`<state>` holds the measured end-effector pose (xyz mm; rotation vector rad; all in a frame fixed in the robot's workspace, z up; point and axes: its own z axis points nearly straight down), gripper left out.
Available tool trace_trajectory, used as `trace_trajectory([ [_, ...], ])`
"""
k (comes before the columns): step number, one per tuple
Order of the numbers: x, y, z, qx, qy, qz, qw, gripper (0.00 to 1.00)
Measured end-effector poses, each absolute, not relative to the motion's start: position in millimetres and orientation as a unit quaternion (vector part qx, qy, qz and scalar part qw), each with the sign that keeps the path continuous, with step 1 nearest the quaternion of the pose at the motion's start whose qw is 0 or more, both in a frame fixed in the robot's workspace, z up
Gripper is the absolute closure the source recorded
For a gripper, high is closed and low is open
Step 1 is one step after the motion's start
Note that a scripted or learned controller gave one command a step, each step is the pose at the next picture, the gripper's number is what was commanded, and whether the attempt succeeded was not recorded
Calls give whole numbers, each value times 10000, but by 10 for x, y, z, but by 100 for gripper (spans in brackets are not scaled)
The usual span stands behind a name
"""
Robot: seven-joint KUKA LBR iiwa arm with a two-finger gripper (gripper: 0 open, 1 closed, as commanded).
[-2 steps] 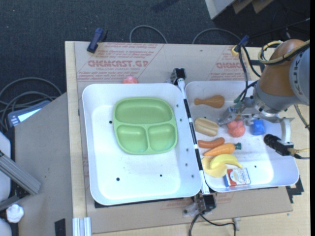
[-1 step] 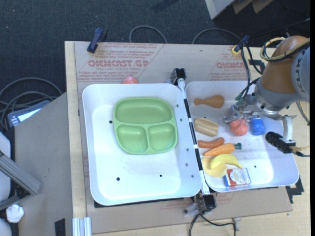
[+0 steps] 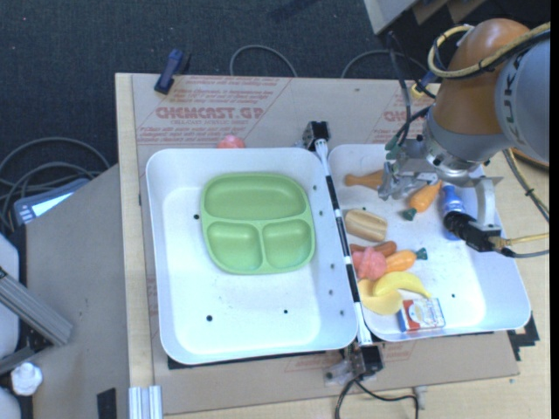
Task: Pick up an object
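The arm (image 3: 511, 77) is grey with a glossy orange band, yellow and black cables looping around its wrist.

Left bin (image 3: 166, 260) holds 1 green divided plate (image 3: 258, 222) with 3 compartments, set toward the bin's far side. Bins rest on a brown printed board (image 3: 210, 107); a blue clip (image 3: 169, 70) sits at its far left corner. Grey cables (image 3: 39, 177) loop on dark carpet (image 3: 87, 24) at left.
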<state>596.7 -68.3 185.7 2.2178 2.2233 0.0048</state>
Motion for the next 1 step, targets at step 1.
trace_trajectory([
  [1, 5957, -700, 1847, 7070, 7072, 1, 2, 0],
])
